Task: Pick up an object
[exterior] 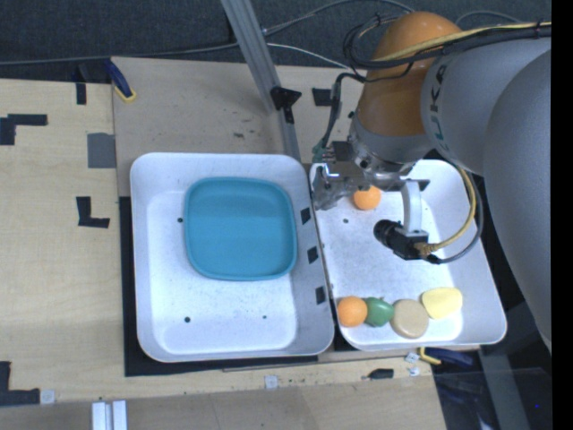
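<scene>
A single fixed camera looked down on the bench (54,267) from above, at a slant rather than straight down. It stood far enough back to take in both white bins whole: the left bin (157,330) filled the centre-left of the frame and the right bin (474,325) the centre-right. Bare bench ran along the left and bottom edges, and dark floor (134,12) crossed the top. The arm (501,133) came in from the right, close to the lens, so it loomed large in the upper right.
</scene>
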Robot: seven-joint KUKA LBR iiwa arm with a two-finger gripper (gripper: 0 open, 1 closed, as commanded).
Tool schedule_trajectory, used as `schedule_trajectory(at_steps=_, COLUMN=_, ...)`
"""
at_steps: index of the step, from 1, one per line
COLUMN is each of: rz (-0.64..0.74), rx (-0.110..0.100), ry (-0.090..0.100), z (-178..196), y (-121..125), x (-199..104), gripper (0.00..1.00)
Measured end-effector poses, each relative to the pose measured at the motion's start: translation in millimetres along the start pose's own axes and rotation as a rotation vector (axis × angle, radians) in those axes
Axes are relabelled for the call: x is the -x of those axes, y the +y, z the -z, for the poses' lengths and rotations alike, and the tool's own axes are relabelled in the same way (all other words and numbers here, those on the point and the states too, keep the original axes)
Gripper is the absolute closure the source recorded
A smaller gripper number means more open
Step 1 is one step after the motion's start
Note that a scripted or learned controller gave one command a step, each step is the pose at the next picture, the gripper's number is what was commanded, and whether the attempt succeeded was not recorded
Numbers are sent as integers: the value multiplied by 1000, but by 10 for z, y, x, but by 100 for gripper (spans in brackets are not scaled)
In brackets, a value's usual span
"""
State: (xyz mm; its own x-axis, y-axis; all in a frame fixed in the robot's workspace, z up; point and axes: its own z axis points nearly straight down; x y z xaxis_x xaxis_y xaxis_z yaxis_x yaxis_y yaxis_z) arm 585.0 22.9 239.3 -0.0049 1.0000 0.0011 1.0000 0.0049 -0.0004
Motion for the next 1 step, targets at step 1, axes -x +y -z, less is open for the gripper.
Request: schedule_trajectory(at_steps=1, rz=-1, rx=-1, ry=0, z=-10, y=-32, x=-451, gripper=100)
